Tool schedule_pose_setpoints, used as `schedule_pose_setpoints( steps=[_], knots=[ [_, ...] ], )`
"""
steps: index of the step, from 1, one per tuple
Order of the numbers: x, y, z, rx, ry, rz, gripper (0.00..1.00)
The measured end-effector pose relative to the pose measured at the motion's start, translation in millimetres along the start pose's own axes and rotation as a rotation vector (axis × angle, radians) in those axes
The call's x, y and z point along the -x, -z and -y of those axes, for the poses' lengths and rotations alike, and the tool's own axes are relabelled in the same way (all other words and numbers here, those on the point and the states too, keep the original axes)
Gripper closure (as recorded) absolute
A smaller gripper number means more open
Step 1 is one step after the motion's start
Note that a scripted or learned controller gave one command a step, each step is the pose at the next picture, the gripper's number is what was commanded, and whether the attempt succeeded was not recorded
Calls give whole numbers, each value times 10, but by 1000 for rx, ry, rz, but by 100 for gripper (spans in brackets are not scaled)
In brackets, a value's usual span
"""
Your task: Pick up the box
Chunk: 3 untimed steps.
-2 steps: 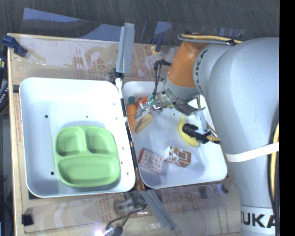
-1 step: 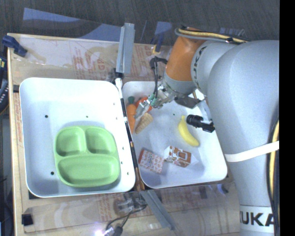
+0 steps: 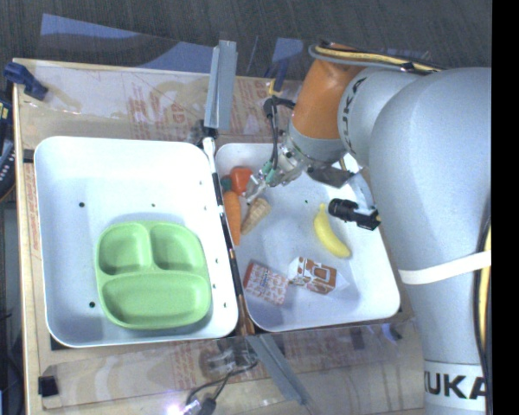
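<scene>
While the box (image 3: 265,283) lies flat near the right bin's (image 3: 379,305) front edge, probably light stiff card best pinched across its short sides with a carton (image 3: 316,275) just beside, the gripper (image 3: 268,176) hovers at the far-left corner, grip state unclear.

Tool (image 3: 264,182) over right bin (image 3: 376,305) w/ box (image 3: 265,283), banana (image 3: 331,234); green tray (image 3: 153,276) left.
</scene>
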<state>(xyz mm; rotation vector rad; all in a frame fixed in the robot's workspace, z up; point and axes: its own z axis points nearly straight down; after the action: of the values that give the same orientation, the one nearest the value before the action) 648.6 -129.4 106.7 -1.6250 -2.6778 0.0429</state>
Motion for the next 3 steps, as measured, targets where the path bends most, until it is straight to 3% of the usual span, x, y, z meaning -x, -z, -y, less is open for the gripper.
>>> schedule_pose_setpoints(
  steps=[1, 2, 3],
  knots=[
    [-530, 878, -354, 30, 194, -3, 100],
    [-445, 1480, -245, 30, 155, -5, 100],
    [-499, 1597, -320, 31, 317, 0, 100]
  ],
)
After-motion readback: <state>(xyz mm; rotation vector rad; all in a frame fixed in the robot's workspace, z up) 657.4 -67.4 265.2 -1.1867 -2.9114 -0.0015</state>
